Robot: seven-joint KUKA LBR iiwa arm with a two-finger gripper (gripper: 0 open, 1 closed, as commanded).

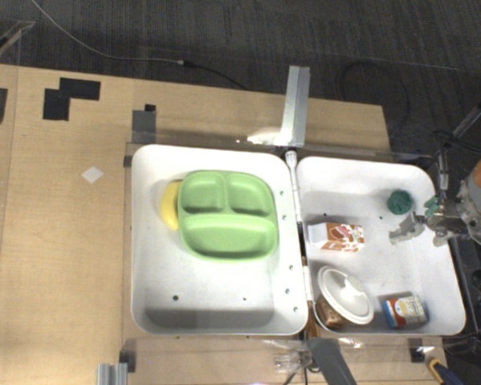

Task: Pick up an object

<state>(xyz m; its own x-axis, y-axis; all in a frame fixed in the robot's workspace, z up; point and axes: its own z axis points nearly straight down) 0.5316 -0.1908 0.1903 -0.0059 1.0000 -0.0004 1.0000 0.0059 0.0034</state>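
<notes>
Bins: two white ones side by side on the wooden bench. Left bin has one green divided tray, lying flat, with one yellow thing poking out from under its left edge. Right bin has four loose items: one dark green round object near the back right, one small orange-and-white carton by the left wall, one white lidded bowl-like thing at the front left, one small blue-labelled can on its side at the front right. All four well apart, none lifted. Gripper sits over the right bin's right side, just below the green object, nothing seen between the fingers; open or closed: cannot tell.
</notes>
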